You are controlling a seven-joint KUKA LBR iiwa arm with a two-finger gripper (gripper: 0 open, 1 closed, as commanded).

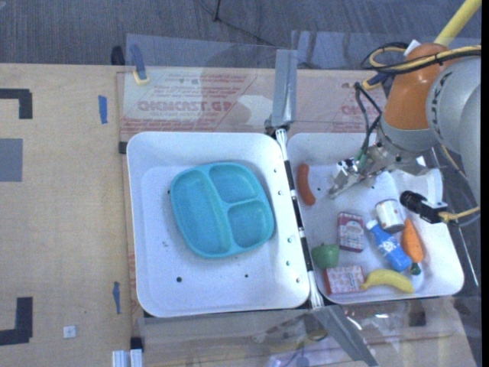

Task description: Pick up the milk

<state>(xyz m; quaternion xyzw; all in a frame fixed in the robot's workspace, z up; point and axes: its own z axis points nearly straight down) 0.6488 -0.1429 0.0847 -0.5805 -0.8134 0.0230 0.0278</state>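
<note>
Camera view: arm entering from the right, gripper (341,180) hanging over the upper part of the right bin (451,285); fingers (336,188) looking slightly parted, nothing between them, detail blurred. Milk (351,232), a small red-and-white carton, is lying mid-bin just below the gripper, long axis running near-to-far; which end is its top is unreadable. Teal plate (221,209) is sitting in the left bin (145,167).

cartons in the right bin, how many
2. One carton lies mid-bin, left of the blue bottle; the other lies at the front edge, beside the banana. The arm may hide more.
</note>
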